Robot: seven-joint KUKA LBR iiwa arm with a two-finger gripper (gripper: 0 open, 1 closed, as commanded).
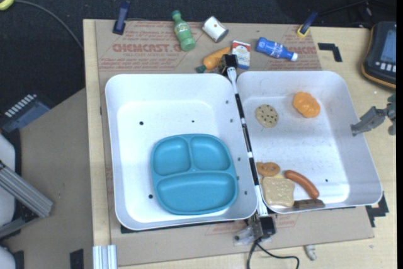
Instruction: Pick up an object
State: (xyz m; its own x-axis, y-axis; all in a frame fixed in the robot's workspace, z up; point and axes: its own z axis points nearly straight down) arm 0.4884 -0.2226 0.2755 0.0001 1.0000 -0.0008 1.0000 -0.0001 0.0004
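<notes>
The right bin (334, 154) holds several toy foods. An orange fruit (306, 104) and a chocolate-chip cookie (267, 115) lie towards its far side. Along the near edge lie a small brown biscuit (269, 168), a red sausage (301, 183), a slice of bread (278, 192) and a dark brown stick (308, 203). My gripper (370, 120) is at the far right, just outside the right bin's rim, level with the orange fruit and holding nothing that I can see.
A blue divided plate (194, 173) lies in the left bin (126, 135). Behind the bins lie a green bottle (184, 31), a white can (215, 28), a carton (240, 53), a carrot (215, 60) and a blue bottle (276, 49). A handheld device (383, 53) sits at the right.
</notes>
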